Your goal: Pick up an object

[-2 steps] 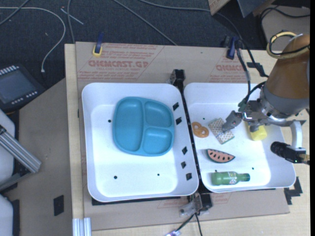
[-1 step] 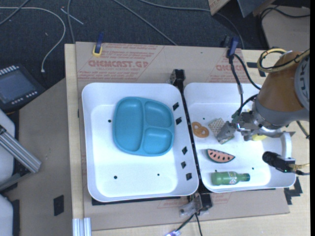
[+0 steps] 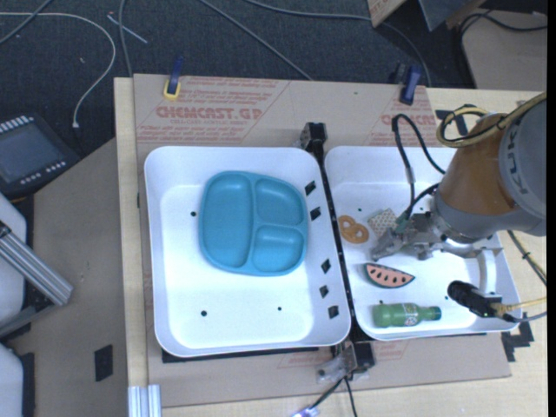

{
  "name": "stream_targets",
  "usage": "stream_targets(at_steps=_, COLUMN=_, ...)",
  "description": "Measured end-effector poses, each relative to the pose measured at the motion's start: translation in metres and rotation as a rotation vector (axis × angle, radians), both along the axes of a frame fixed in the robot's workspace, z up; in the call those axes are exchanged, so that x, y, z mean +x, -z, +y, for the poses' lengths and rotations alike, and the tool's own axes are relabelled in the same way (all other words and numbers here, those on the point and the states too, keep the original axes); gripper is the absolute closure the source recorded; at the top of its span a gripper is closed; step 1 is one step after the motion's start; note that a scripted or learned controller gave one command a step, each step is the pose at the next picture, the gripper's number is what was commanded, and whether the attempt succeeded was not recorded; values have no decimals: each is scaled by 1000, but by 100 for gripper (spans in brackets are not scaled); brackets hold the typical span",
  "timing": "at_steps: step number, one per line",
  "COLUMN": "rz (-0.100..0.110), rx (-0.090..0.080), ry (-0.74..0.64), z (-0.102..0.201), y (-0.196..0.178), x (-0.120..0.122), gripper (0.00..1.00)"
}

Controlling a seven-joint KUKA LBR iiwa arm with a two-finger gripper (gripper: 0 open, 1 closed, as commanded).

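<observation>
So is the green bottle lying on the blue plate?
No, the green bottle lies on its side in the right bin, while the blue plate sits in the left bin.

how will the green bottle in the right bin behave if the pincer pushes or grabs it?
The green bottle lies on its side near the right bin's front wall, so a sideways push would probably roll it. It looks like small smooth plastic, likely light and a bit slippery. Grabbing across the round body may squirt it out.

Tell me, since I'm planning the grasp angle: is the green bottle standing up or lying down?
Lying down. The green bottle rests on its side on the right bin's floor, its cap pointing toward the view's right.
</observation>
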State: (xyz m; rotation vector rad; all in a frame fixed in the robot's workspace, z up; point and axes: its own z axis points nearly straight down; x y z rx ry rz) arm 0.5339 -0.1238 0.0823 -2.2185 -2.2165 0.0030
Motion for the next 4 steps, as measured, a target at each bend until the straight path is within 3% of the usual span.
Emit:
stream_targets(at_steps=1, rz=-6, rx=-1, ry=0, z=0, y=-14, x=2, gripper=100)
stream_targets(at_steps=3, rz=-13, rx=-4, ry=-3, z=2, y=-122, x=7, gripper=100)
stream_targets(at_steps=4, rz=-7, rx=-2, ry=-2, z=2, y=-121, x=8, gripper=100)
